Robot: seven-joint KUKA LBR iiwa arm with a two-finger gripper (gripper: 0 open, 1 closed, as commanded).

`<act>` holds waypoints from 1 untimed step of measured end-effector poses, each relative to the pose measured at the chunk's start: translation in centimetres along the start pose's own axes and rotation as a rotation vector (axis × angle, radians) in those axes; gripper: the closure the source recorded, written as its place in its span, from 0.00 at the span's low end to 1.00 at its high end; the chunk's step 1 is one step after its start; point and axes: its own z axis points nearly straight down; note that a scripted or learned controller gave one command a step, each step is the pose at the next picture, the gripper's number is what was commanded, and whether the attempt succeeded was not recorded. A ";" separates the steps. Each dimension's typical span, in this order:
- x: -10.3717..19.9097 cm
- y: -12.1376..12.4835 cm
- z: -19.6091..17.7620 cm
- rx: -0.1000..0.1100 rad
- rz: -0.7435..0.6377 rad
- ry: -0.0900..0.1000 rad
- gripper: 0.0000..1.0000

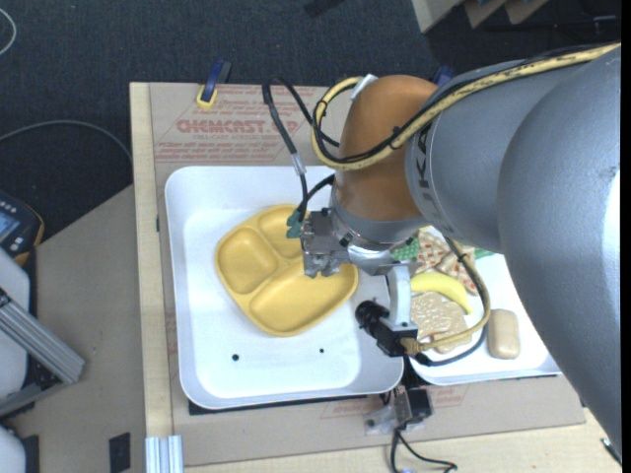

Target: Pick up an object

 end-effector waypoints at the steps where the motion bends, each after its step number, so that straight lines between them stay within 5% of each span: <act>1: -5.3 -2.6 -9.4 -0.013 0.016 -0.006 1.00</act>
